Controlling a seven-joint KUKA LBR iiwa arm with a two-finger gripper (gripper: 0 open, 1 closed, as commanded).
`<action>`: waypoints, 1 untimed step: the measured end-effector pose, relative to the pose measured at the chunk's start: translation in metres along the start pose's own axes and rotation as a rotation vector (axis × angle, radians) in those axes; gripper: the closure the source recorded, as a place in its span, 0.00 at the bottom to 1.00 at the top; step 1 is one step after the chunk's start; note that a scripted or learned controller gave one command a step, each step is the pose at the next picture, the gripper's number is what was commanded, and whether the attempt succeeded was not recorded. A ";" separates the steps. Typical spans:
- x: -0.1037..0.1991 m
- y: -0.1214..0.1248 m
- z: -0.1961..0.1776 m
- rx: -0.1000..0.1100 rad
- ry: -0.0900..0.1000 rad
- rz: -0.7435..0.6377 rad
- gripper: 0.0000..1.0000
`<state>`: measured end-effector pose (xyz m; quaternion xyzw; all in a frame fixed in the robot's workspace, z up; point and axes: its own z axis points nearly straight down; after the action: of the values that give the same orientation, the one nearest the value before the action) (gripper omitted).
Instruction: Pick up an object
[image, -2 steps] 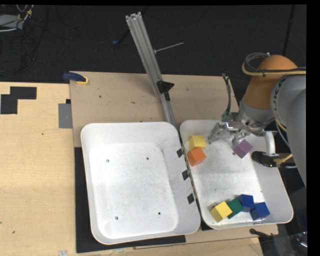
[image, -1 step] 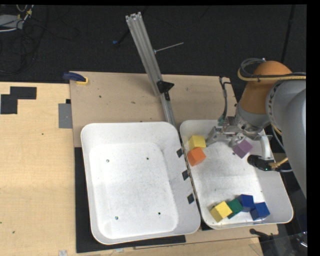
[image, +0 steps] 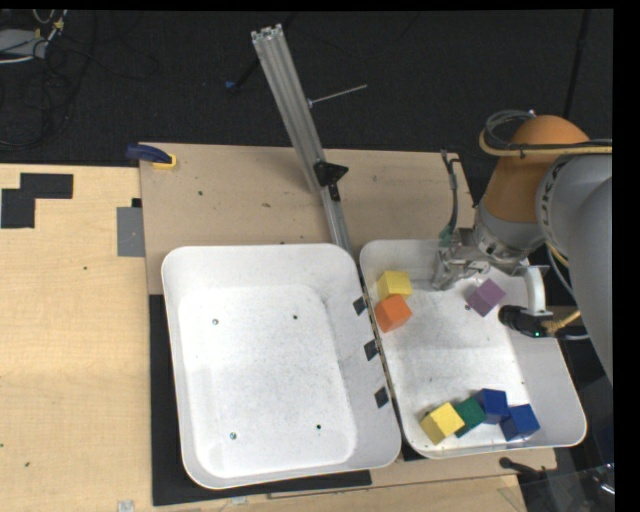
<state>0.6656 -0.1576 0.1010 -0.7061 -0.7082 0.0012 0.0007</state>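
My gripper hangs low over the far part of the right bin, metal fingers pointing down, with nothing visible between them. A purple cube lies just to the right of the gripper, apart from it. To the gripper's left, a yellow cube sits against an orange cube near the bin's left wall. At the near end of this bin cluster a yellow block, a green block and two blue blocks.
The left bin lies beside the right one, joined by black clips. A slanted aluminium rail rises behind the bins. The arm's grey body and orange band fill the right side.
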 end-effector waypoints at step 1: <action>-0.003 -0.004 -0.063 -0.008 -0.001 0.008 1.00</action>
<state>0.6618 -0.1609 0.1637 -0.7088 -0.7054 -0.0013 -0.0022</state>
